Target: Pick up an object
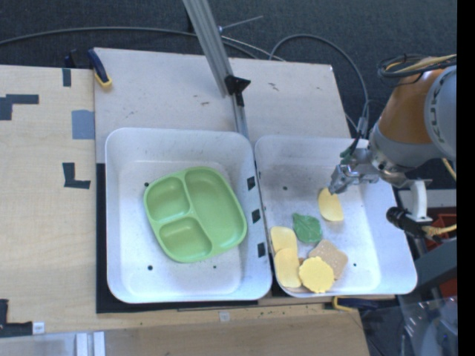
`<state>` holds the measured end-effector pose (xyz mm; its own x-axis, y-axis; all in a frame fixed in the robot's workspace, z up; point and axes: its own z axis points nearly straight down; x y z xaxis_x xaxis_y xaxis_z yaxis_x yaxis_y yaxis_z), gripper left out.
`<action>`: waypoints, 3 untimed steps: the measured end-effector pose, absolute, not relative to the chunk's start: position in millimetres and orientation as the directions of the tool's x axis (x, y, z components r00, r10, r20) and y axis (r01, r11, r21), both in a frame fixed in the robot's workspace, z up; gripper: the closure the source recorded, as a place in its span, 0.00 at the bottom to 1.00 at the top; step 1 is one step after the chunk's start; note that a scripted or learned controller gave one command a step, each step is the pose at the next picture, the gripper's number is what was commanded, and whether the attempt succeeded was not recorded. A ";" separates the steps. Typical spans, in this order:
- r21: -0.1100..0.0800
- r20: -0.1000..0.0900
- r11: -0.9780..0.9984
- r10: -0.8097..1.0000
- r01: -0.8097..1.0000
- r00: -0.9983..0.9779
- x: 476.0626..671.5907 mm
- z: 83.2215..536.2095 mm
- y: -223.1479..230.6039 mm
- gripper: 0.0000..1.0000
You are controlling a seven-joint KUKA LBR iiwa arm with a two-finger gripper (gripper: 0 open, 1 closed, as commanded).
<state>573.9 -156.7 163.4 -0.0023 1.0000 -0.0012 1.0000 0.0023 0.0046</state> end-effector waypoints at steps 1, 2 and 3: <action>0.005 -0.001 0.003 1.000 1.000 -0.002 571.1 223.8 -150.0 1.00; 0.004 -0.001 0.002 1.000 1.000 -0.002 572.3 268.6 -149.8 1.00; 0.000 0.002 0.007 1.000 1.000 -0.007 587.1 271.9 -95.5 1.00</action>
<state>587.1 -95.5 271.9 -0.0069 1.0000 0.0017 1.0000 0.0069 -0.0003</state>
